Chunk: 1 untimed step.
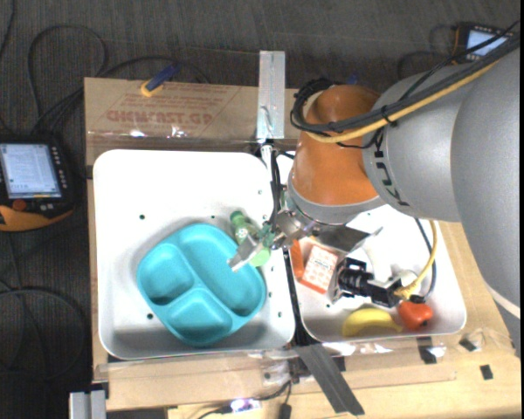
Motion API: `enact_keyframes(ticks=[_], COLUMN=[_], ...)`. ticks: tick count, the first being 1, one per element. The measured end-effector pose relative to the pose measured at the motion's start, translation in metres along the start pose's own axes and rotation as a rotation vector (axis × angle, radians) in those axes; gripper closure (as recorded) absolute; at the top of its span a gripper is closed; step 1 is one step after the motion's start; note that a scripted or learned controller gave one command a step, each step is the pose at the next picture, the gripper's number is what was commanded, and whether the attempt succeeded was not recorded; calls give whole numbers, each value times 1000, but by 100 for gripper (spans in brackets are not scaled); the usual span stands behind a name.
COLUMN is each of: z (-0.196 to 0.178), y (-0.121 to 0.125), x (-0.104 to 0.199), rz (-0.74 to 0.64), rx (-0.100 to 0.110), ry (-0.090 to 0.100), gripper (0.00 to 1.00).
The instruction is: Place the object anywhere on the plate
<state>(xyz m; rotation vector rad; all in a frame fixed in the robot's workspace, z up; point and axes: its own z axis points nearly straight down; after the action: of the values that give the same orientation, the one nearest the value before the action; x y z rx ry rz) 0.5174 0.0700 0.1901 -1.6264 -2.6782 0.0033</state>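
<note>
Gripper (pixel 255 250) clamped on a green object (pixel 242 226), hovering over the blue plate (pixel 201 282) at its two o'clock rim, apparently positioned for release there.

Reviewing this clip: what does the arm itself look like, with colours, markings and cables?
The arm is a bulky grey shell bearing part of dark lettering, with an orange band above the wrist. Yellow and black cables run along its top. The gripper has slim metallic fingers.

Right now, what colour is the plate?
Turquoise blue plate, seen in the camera view.
</note>
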Motion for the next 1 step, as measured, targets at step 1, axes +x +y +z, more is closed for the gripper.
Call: enact_keyframes(ticks=[1], z=[8], y=[-13], x=[3], rz=[92], rx=[-2], ry=[-2], gripper=[0])
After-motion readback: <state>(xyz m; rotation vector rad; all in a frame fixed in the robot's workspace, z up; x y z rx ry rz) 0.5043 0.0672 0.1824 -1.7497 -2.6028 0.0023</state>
